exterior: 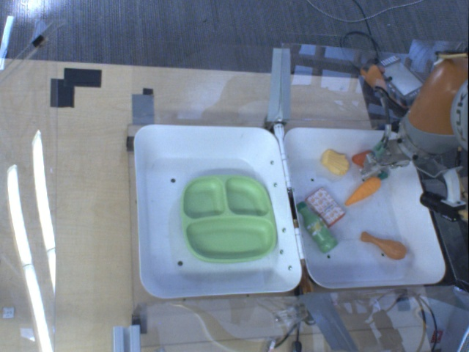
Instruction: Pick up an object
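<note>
Right of centre, the carrot (pixel 364 190) lies in the right bin (pixel 432 266), its top touching the gripper (pixel 379 163) lowered over it; a red piece (pixel 360 158) sits just beside. Nearby lie corn (pixel 335 162), a carton (pixel 325 207), a bottle (pixel 317 229) and a drumstick (pixel 384 245).

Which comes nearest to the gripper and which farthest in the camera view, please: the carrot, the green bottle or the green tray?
From the gripper:
1. Carrot, just below it, right bin.
2. Green bottle, by that bin's left wall.
3. Green tray, left bin.
</note>
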Motion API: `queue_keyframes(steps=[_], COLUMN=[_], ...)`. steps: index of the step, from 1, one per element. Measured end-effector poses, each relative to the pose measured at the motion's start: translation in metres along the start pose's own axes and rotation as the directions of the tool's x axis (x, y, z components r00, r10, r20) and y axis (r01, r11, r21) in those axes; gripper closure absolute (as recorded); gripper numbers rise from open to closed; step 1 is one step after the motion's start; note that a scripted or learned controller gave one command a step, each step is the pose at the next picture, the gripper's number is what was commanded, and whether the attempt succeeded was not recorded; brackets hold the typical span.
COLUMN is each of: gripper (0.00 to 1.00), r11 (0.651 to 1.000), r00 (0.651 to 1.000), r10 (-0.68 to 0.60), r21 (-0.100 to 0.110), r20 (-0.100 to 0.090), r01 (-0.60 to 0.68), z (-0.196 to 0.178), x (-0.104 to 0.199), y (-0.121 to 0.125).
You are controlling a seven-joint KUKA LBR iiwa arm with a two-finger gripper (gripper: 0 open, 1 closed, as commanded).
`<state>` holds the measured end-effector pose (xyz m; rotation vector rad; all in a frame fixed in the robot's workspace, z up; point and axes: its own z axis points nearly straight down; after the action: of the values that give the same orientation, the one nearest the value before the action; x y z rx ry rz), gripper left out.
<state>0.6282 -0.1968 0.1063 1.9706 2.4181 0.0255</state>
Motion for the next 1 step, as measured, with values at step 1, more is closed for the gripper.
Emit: queue_keyframes(steps=[1], gripper=[1.0], r11=[0.998], r00=[0.999], r10=[0.054], r21=[0.02], r20=[-0.002], r01=[-0.054], z=[0.0199], x=[0.0166], y=[0.0469])
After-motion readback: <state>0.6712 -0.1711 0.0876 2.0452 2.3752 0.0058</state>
